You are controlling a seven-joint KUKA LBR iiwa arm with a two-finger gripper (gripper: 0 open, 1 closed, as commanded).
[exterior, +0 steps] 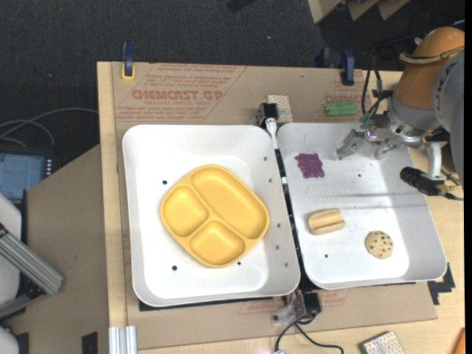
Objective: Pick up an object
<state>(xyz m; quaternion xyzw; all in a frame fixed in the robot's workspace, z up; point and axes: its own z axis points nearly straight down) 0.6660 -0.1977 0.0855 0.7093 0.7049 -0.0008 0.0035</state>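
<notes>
The right bin (413, 264) holds three loose objects. A purple bunch of grapes (310, 165) lies near its back left. A tan bread roll (325, 221) rests in the middle, and a round speckled cookie (379, 245) sits to the right of the roll. My gripper (363, 149) hangs over the back of this bin, to the right of the grapes and apart from them. Its fingers (346, 148) are spread open with nothing between them. In the left bin (140, 198) lies a yellow divided plate (214, 214).
A green block (341, 109) lies on the bench behind the right bin. A small patterned piece (278, 109) sits at the back where the bins meet. Blue clamps (128, 68) hold the bench's back edge. A black fitting (422, 180) juts from the arm over the right bin's edge.
</notes>
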